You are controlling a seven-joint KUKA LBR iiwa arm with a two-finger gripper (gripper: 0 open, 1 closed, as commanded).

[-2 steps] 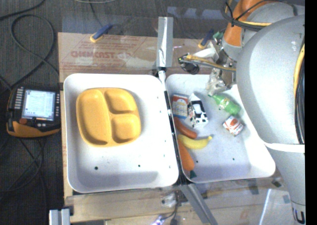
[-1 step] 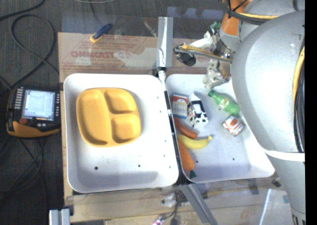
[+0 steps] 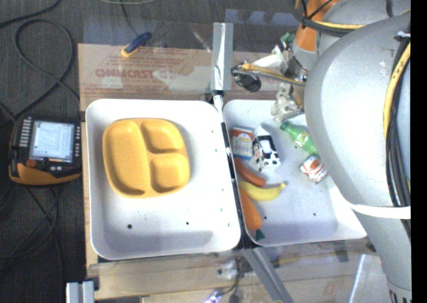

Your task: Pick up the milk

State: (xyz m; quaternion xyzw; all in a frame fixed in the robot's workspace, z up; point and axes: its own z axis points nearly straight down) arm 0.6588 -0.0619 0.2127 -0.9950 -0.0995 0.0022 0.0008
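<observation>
Right bin [image 3: 300, 225] — carrot [image 3: 250, 211] nearest, then banana [image 3: 262, 192], hot dog [image 3: 252, 175]. Milk carton [image 3: 267, 151] lies beside an orange-red carton [image 3: 241, 142], untouched. Green bottle [image 3: 297, 136] further back. Claw [image 3: 285, 105] hovers over the bin's far edge — its state, cannot tell. Left bin [image 3: 160, 228] holds yellow tray [image 3: 147, 156].

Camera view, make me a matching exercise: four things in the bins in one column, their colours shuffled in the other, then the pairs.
Things:
1. tray
2. bottle
3. milk
4. carrot

Colours:
A. green
B. orange
C. yellow
D. black and white

Pairs: 1-C, 2-A, 3-D, 4-B
</observation>
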